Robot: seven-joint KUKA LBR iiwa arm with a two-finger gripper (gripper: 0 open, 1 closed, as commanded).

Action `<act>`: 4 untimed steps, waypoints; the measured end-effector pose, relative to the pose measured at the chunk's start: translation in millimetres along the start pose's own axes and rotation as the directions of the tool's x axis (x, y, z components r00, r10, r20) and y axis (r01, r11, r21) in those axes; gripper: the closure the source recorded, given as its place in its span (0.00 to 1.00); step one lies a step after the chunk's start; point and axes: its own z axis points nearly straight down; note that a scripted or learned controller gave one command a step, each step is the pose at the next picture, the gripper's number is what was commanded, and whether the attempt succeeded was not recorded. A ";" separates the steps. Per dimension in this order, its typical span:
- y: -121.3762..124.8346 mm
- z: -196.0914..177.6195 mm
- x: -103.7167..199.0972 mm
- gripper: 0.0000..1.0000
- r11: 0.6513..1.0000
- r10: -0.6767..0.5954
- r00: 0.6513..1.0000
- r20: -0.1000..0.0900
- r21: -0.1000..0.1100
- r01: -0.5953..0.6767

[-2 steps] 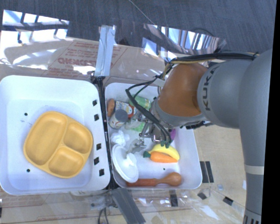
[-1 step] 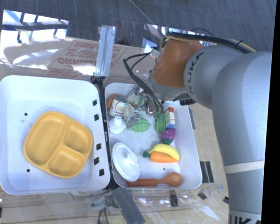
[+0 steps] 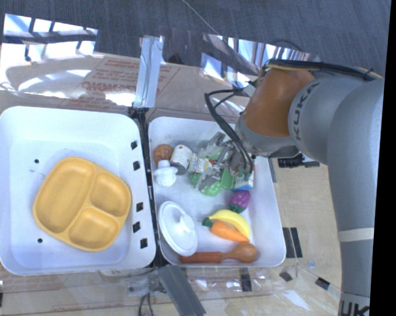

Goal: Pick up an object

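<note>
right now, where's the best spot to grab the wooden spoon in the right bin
Probably mid-handle of the wooden spoon, coming straight down with fingers across it. It lies flat along the right bin's near wall, bowl end to the right beside the carrot; the handle is slim and less crowded.

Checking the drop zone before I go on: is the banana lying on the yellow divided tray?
No, the banana lies in the right bin beside the carrot, while the yellow divided tray sits in the left bin.
</note>
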 end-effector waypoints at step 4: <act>50.5 -40.0 74.6 1.00 0.837 0.548 0.837 -0.004 0.004 -0.548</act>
